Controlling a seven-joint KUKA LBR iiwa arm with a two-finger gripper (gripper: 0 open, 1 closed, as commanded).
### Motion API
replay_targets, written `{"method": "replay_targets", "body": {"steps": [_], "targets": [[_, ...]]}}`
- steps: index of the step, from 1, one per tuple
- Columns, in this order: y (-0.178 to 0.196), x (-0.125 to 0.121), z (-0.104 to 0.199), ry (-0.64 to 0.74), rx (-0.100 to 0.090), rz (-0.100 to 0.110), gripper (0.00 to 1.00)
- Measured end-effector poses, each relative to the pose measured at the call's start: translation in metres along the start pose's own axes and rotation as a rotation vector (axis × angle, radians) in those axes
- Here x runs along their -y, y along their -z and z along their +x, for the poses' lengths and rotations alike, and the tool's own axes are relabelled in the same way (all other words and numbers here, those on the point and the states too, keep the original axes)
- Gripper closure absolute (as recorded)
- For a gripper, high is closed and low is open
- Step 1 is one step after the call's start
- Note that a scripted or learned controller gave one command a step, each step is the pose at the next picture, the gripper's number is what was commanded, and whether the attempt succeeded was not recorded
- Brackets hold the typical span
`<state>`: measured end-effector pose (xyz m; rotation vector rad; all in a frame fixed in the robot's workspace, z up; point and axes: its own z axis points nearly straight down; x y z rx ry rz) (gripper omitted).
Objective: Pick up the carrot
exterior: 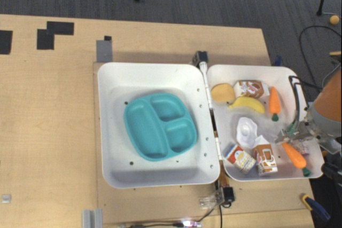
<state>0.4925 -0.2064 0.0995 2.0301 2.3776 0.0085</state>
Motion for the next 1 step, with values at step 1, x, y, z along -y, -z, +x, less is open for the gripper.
{"method": "replay_targets", "body": {"steps": [1], "targets": [[0.0980, -0.0096, 0.0563, -0.043, -0.005, 0.000, 1.00]]}}
